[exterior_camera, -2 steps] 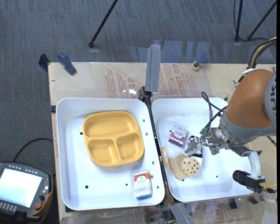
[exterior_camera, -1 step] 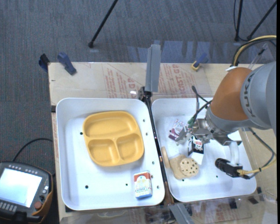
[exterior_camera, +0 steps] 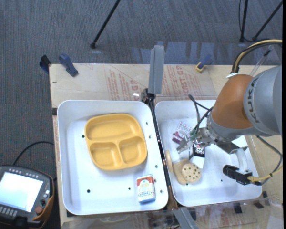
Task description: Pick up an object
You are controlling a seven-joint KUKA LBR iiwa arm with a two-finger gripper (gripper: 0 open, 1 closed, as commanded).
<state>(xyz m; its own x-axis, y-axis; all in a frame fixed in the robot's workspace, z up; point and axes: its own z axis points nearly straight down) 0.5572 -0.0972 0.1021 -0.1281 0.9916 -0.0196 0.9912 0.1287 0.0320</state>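
1. Arm reaches in from the right and is over the right bin. The orange band sits above the bin's back half.
2. Gripper is low over the left-centre of the right bin, in among a cluster of small items. I can't tell whether the claw is wide or closed, and nothing is visibly clamped in it.
3. Candidate objects at the gripper:
   - A pink-and-white packet lies just behind it.
   - A dark maroon piece is just to its left, touching or overlapping the packet edge.
   - A small black-and-white item is just in front of it on the right. Contact with the gripper is unclear.
4. Tan round brush with a dotted face lies flat in front of the gripper. Its handle points toward the wall between the bins.
5. Left bin: a yellow divided plate sits in the middle, upright with three compartments. A small carton is in the front-right corner, apart from the plate.
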